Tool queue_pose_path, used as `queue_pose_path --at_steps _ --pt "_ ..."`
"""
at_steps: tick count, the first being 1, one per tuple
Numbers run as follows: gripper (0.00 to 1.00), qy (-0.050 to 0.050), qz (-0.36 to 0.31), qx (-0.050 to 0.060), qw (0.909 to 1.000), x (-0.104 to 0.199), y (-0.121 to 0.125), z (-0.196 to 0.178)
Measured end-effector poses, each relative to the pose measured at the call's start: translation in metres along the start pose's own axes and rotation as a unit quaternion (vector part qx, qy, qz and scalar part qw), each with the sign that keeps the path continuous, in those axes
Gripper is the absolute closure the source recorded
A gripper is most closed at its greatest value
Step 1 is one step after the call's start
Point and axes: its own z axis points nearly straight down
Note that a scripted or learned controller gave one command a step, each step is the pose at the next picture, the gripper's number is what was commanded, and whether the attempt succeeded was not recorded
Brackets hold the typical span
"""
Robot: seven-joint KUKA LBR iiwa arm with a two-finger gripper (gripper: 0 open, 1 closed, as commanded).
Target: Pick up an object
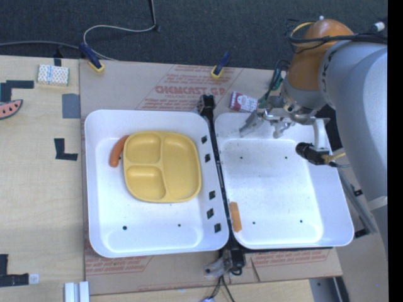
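Note:
My gripper (263, 126) hangs over the far left corner of the right bin (327, 225), under the orange wrist band. Its two fingers stand apart, open, with nothing between them. A small orange piece (235, 216) lies in the right bin's near left corner, against the divider and well in front of the gripper. In the left bin (101, 225) a yellow divided plate (162, 166) lies flat, with an orange sausage-shaped object (116, 151) touching its left edge.
A small red-and-white packet (241, 101) lies on the cardboard just behind the right bin, close to the gripper. Clamps (92, 58) (220, 65) hold the cardboard's far edge. A black divider strip (214, 168) runs between the bins.

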Motion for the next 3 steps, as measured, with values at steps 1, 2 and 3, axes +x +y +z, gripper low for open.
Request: queue_pose_path --at_steps 1,2,3 --pt "0.00 0.000 0.001 0.001 1.0000 0.025 -0.146 0.017" --pt "0.00 0.000 0.001 -0.001 1.0000 0.023 -0.151 0.048" --pt "1.00 -0.001 0.001 -0.003 1.0000 0.022 -0.150 0.038"
